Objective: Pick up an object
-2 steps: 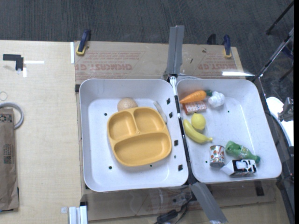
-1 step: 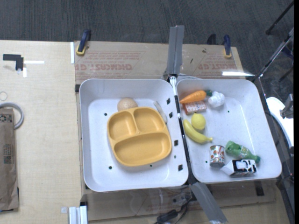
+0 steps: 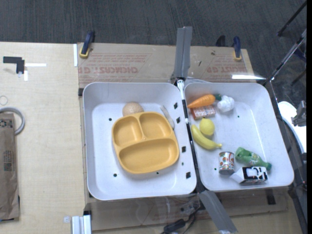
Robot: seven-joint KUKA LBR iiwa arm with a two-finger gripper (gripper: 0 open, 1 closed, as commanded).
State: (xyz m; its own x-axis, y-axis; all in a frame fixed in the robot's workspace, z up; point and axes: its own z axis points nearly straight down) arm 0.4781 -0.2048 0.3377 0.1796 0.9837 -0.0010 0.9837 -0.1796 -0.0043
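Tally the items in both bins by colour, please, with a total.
Yellow: 3: divided plastic plate, banana, lemon
Orange: 1: carrot
Tan: 1: round bun
White: 1: crumpled ball
Green: 1: packet
Other: 3: snack bar, small can, black-and-white carton
Total: 10

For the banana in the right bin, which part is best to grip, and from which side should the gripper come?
Probably grip the banana at its middle, coming straight down from above, fingers closing across its narrow width. It lies flat and slanted, the lemon touches its upper end, and the can stands beyond its lower tip.
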